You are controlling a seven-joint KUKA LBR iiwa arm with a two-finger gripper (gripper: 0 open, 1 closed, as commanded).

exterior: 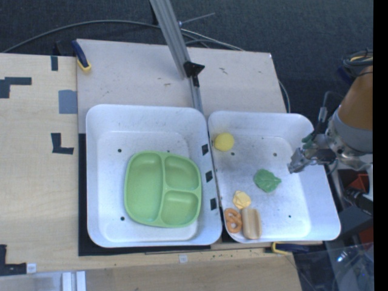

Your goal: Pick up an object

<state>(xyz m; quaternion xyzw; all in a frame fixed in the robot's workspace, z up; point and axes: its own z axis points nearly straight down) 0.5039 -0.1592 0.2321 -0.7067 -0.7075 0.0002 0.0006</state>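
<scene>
While hovering at right bin's (276,117) right edge: pincer (297,164) state impossible to tell. Green piece (267,180) nearest, mid-bin toward right edge. Best: centre overhead, descend straight, avoid bin wall.

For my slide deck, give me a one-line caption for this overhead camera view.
Gripper hovers at right bin's edge beside a green toy; green divided plate in left bin.

Green divided plate (162,190), yellow ball (224,142), green leaf (267,180), white bins (97,162)
</scene>
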